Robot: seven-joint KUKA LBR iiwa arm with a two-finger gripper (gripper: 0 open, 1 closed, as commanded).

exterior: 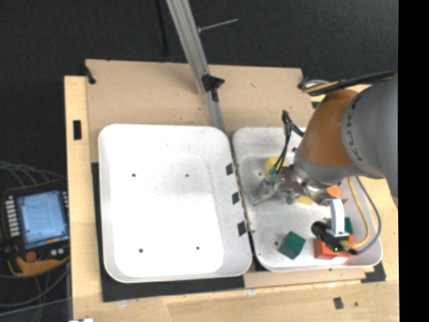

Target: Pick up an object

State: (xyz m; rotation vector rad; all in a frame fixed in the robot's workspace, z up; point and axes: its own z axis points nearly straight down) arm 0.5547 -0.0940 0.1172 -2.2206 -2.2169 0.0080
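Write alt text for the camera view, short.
A grey robot arm with an orange band reaches from the right into the right white bin, its end effector low near the bin's left wall. A green block lies toward the bin's front. The left white bin sits beside it.

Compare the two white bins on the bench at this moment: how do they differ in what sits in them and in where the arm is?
The left bin looks bare apart from a few dark specks on its floor; the right bin holds a green block and a yellow item. The arm hangs over the right bin, hiding part of it, while the left bin is in full view. The left bin also looks wider. Both are shallow, white and round-cornered.
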